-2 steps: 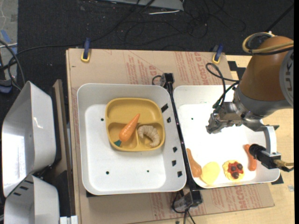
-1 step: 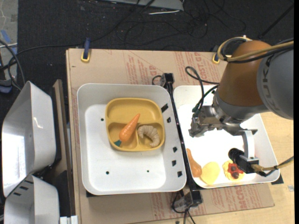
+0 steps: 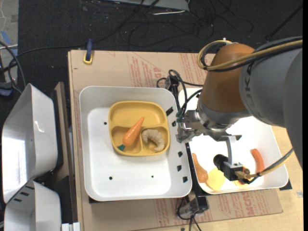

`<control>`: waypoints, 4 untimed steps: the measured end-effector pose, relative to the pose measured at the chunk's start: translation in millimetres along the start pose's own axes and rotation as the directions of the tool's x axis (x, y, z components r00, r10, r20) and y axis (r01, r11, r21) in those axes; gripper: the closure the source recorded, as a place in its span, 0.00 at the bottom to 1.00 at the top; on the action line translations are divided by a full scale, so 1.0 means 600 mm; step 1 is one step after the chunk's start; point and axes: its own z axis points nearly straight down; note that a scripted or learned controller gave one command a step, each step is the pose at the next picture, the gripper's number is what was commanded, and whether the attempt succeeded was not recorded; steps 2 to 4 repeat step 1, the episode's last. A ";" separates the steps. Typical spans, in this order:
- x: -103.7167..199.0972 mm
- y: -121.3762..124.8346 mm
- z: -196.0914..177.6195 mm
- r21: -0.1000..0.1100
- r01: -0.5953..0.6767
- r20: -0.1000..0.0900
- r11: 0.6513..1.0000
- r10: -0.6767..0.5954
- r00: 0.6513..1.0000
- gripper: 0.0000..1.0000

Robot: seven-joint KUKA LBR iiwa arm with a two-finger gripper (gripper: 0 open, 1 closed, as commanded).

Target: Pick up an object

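The carrot [image 3: 133,131] lies at a slant in the yellow plate [image 3: 137,107], across the ridge between its compartments, tip toward the upper right. Just beside it, in the lower right compartment, sits a pale curled shrimp [image 3: 155,138]. A small teal bit [image 3: 121,148] shows at the carrot's thick end. The plate rests in the upper half of the left bin [image 3: 96,177].

In the right bin [image 3: 276,143], a short orange stick [image 3: 257,160] lies near the right wall. A thin orange piece [image 3: 197,165] lies near the left wall, and its lower end meets a yellow piece [image 3: 215,179] at the bin's lower edge.

The end effector [image 3: 185,129] shows at the wall between the two bins, under the wrist, near the plate's right rim. The wrist hides most of it, so I cannot tell whether it is open or closed, and no object shows in its hold. The arm [image 3: 231,81] crosses the upper part of the right bin from the right.

Both bins sit on the brown desk [image 3: 125,66]. A clamp [image 3: 88,57] sits at the desk's upper left edge. Cables [image 3: 159,28] run over the dark floor beyond.
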 end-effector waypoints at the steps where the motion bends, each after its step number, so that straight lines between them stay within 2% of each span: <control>1: 0.090 0.015 -0.029 -0.004 0.001 -0.001 1.000 -0.001 1.000 1.00; 4: 0.090 0.015 -0.029 -0.004 0.001 -0.001 1.000 -0.001 1.000 1.00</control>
